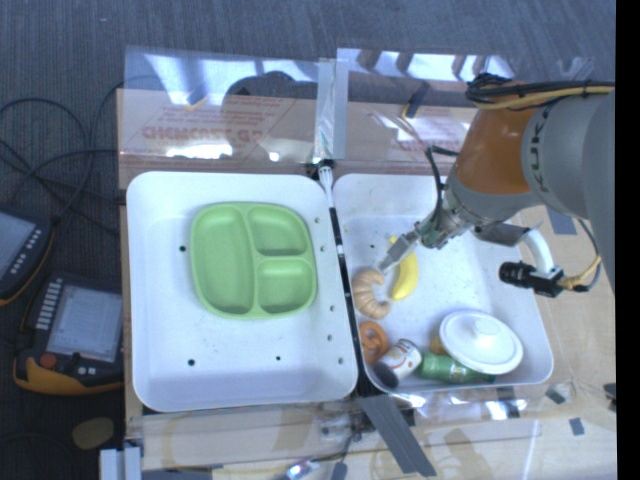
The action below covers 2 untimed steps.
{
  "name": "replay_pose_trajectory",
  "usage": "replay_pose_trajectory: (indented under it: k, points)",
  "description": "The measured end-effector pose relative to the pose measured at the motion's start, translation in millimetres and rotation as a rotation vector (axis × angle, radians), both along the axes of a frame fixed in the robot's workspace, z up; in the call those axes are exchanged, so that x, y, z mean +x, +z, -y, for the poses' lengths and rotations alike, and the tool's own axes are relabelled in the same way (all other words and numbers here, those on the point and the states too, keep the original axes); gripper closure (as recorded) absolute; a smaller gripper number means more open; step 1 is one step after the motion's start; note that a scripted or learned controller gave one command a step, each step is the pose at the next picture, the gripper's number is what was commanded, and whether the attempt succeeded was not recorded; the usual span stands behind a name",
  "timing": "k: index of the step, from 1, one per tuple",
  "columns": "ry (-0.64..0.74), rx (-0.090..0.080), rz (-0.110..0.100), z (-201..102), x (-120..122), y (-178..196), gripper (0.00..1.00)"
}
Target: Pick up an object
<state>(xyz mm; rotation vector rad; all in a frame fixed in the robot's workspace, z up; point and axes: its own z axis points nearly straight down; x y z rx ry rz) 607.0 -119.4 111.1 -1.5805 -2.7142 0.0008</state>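
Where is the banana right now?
The banana lies in the right-hand bin, near its left wall, just right of the croissant and up-left of the white lidded bowl. The pincer is just above it.

Grey arm with orange band reaching into the right white bin (520, 268), gripper (392, 257) low over a yellow banana (405, 280), tan croissant (367, 290) beside it, green divided plate (252, 259) in the left white bin (150, 298)

arm (560, 158) cut off at right edge; green bottle (452, 370) partly hidden behind white bowl (482, 340).
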Motion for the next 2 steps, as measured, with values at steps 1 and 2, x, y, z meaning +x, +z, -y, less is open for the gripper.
replay_pose_trajectory:
  k: [1,2]
  points:
    - [0.169,0.0,0.0,4.4,-26.8,13.8,0.0]
    - [-0.124,0.003,0.008,14.2,-29.1,-22.1,0.0]
